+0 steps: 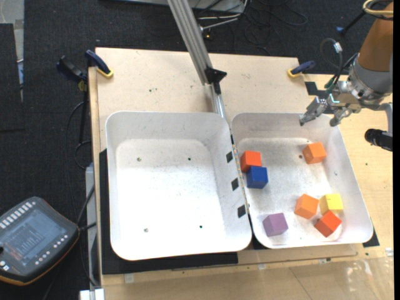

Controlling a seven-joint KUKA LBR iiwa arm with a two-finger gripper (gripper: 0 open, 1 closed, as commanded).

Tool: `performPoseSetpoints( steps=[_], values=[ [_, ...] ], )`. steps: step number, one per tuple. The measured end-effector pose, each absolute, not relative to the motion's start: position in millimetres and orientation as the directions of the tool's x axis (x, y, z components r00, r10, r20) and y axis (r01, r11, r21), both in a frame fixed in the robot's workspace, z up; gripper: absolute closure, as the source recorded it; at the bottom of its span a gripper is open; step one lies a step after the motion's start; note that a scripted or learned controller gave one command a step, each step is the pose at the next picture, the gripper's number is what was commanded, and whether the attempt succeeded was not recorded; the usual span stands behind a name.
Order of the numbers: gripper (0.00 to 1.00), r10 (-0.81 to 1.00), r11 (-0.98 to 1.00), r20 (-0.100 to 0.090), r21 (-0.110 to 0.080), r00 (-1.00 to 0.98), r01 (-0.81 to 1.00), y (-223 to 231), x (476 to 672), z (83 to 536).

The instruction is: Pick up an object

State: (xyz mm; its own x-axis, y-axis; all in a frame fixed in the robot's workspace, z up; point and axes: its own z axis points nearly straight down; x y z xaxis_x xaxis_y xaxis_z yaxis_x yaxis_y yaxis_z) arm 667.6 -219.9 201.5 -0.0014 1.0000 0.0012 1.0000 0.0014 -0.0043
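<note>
Several small blocks lie in the right bin: an orange-red block touching a blue block near the left wall, an orange block toward the back right, a purple block at the front, and an orange block, a yellow block and a red-orange block clustered at the front right. My gripper hangs above the bin's back right rim, fingers spread open with nothing between them, above and behind the orange block at the back right.
The left bin sits beside the right one on the wooden bench. A slanted metal pole runs down to the bins' shared edge. Clamps sit at the bench's back corners. A teach pendant lies at the lower left.
</note>
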Motion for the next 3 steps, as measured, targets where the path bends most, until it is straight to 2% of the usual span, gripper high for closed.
performPoseSetpoints(
  steps=[1,3],
  values=[
    [0.0,1.0,0.004,-0.001,0.0,-0.004,1.0,-220,668.8,205],
    [0.0,1.0,0.004,0.0,-0.004,-0.004,1.0,-217,674.6,116]
  ],
)
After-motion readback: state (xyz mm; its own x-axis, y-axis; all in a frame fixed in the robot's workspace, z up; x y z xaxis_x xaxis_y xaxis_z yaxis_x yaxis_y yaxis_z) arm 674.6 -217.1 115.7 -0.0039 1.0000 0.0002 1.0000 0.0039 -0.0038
